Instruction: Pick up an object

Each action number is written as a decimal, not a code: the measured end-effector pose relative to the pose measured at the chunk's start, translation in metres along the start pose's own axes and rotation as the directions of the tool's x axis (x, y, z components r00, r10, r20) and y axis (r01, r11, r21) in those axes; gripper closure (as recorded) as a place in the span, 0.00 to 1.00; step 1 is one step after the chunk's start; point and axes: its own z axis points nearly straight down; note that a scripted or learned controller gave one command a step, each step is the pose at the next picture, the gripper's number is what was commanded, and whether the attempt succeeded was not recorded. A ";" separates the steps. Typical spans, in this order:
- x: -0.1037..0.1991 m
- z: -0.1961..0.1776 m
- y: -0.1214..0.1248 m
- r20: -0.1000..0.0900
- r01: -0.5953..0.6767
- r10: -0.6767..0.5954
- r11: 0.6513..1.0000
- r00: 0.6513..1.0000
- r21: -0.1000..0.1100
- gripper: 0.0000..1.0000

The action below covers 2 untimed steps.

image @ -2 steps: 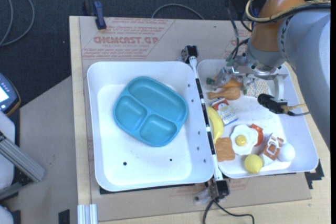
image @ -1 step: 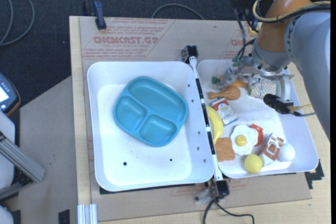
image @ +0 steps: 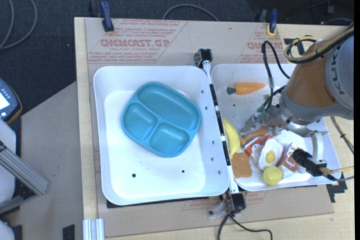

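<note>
Red letters on the brown board (image: 135, 42) covering the desk read "CHEMCAST GP". The same print repeats near the right bin (image: 247, 73), but there it is too cut off to read.

The left bin (image: 112, 177) holds a blue plate (image: 162, 118) with three sections. The right bin holds toy food: an orange carrot (image: 247, 87) with a green top near the far wall, a yellow banana (image: 230, 135) along the left wall, a fried egg (image: 270, 154), a small yellow ball (image: 273, 175) and a brown piece (image: 242, 165).

The end effector (image: 269, 116) is low over the pile, beside the banana. I cannot tell whether it is open or closed.
</note>
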 end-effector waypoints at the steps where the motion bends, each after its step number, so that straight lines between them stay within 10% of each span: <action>1: 0.001 -0.011 0.006 0.003 0.002 -0.002 1.000 1.000 -0.014 1.00; 2: 0.082 -0.108 0.070 0.001 0.016 -0.016 0.999 1.000 -0.028 1.00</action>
